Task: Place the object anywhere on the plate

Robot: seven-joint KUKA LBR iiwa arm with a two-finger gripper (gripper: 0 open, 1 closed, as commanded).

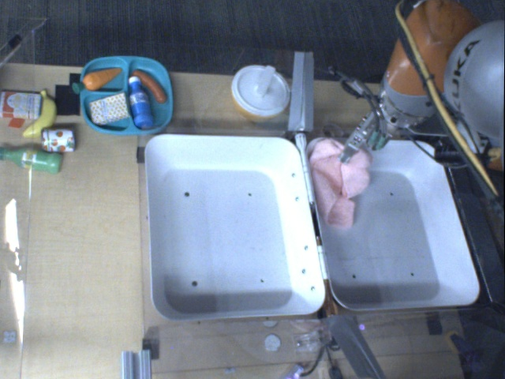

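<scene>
At the right bin's upper-left corner, our claw (359, 144) sits on the pink cloth (339, 181); cannot tell its opening or grip. We should confirm the pinch before lifting. Left of it: second white bin (225, 227), blue plate (162, 85), wooden table (71, 251).

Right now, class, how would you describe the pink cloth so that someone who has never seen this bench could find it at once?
Start at the two white bins side by side and take the right bin. Look to its upper left corner, against the wall it shares with the left bin. The pink cloth lies crumpled there, the one soft, coloured thing in either bin, just beneath the gripper.
</scene>
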